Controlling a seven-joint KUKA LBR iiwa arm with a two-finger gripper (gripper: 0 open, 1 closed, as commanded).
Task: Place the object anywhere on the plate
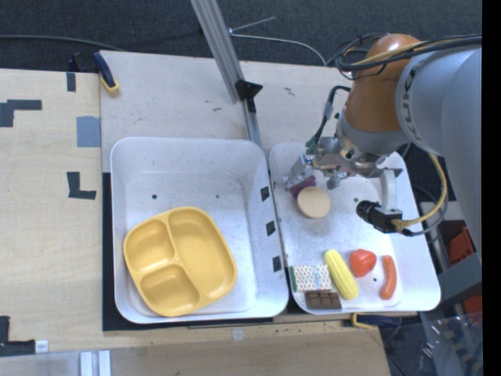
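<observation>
Jaw state impossible to tell on the gripper, low over the right bin, just above a purple item and a round tan cookie. Nearer the front: corn cob, tomato, orange sausage, wafer, chocolate bar. In the left bin, front-left: yellow divided plate.

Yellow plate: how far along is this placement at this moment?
Done: nothing is on the yellow plate in the left bin. In hand: the end effector is low in the right bin, over a purple item beside the tan round piece; a grasp can't be confirmed. Left: securing an object, carrying it across, releasing it on the plate. Corn, tomato and the rest lie unmoved-looking.
</observation>
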